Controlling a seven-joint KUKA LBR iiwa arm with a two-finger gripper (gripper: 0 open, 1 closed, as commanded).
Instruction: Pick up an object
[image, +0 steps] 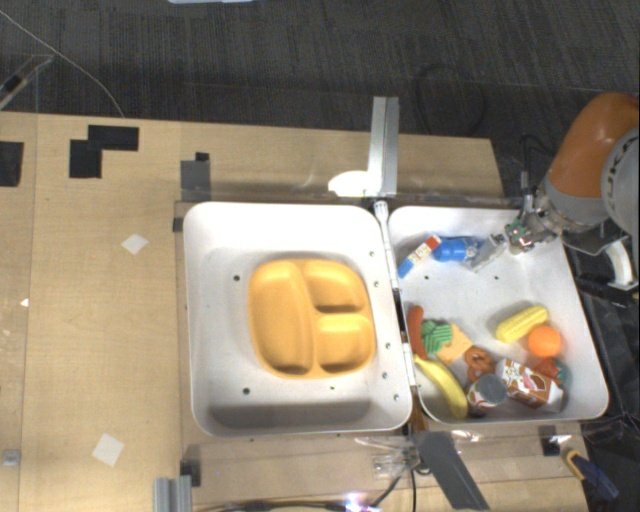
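- My fingers (519, 234) hang at the right bin's (590, 345) far edge; spread or pressed, I cannot tell.
- Blue bottle (447, 250), white-and-red label, lies just beside them.

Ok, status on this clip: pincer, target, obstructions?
Pincer low in right bin, far corner, nothing seen held. Blue bottle nearest. Toys clustered at near end.

My grey arm (612, 180) with its orange band at upper right, two white bins (210, 300), a yellow divided tray (305, 315) at centre, a blue bottle (445, 250), a yellow banana (442, 385), an orange ball (545, 342), yellow corn (520, 323), pale wooden bench (90, 330) with black squares at upper left.
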